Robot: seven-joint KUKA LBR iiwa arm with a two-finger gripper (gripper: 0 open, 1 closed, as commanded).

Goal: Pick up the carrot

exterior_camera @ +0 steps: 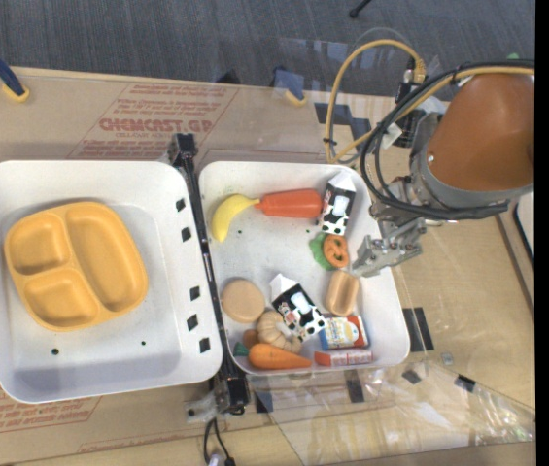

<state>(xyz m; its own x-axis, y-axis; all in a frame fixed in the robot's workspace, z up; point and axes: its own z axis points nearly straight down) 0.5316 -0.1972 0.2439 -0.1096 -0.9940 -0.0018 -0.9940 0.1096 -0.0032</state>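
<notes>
carrot (276, 357) lies flat at the near edge of the right bin (381, 294), pointed end toward the right, leafy end to the left, nothing gripping it. a tan garlic-like bulb (272, 327) sits just behind it, touching or nearly so. a small red bar (344, 358) lies just right of the carrot tip. a cow-print milk carton (296, 309) is tilted above the bulb, and a small bottle with red label (344, 333) lies beside it. a round tan cookie-like disc (243, 300) sits left of the carton. a bread-roll shape (342, 291) stands in the right part of the bin. further back: a green and orange pretzel-like piece (331, 250), a second cow-print carton (338, 205) near the far right corner, a long red-orange sausage-like piece (291, 203) and a yellow banana (229, 214) at the far left of that bin.

gripper (383, 250) is over the right rim of the right bin, well apart from the carrot, just right of the pretzel piece; nothing between its fingers, cannot tell if spread or closed. the arm (478, 134) with orange band comes in from the right, cables looping over it.

left bin (12, 289) holds a yellow divided plate (75, 262). both bins sit on the counter (138, 115), covered by brown cardboard with red print.
</notes>
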